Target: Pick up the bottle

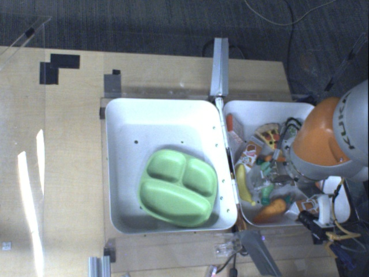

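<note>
Bottle [264, 184] lying among clutter, lower middle of the right bin [253, 109].
We see it as a clear shape between a yellow banana [243, 184] and an orange carrot [271, 210]. Our arm [323, 138] reaches in from the right edge, its wrist hanging over the pile; whether the claw is spread or pinching, we cannot tell. A green divided tray [179, 187] sits in the left bin [124, 154].

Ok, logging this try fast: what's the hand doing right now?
Hand: down among the clutter in the right bin; open or closed cannot be told, and nothing is seen held.
</note>
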{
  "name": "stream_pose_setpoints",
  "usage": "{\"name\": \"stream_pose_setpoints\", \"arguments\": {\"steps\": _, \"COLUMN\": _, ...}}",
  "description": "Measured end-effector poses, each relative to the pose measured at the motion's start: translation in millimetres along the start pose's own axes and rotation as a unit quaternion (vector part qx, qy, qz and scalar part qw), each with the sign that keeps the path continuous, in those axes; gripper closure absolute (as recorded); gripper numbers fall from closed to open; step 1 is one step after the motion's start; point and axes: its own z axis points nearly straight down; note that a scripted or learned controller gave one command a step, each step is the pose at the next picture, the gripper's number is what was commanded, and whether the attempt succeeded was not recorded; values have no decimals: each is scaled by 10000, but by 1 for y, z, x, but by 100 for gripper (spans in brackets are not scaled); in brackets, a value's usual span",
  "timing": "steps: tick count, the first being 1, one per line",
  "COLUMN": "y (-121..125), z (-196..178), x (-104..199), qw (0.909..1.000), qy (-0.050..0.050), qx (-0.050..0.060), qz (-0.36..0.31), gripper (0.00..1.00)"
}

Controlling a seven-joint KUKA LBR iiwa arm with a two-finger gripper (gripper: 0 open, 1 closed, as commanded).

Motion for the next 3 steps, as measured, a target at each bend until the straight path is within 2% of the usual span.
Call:
{"name": "stream_pose_setpoints", "arguments": {"steps": 1, "y": -1, "z": 3, "x": 4, "qw": 9965, "qy": -3, "qx": 2, "qz": -840, "gripper": 100}}
{"name": "stream_pose_setpoints", "arguments": {"steps": 2, "y": 0, "z": -5, "x": 4, "qw": 9964, "qy": 2, "qx": 4, "qz": -853, "gripper": 100}}
{"name": "stream_pose_setpoints", "arguments": {"steps": 3, "y": 38, "z": -171, "x": 50, "qw": 9982, "qy": -15, "qx": -5, "qz": 591, "gripper": 100}}
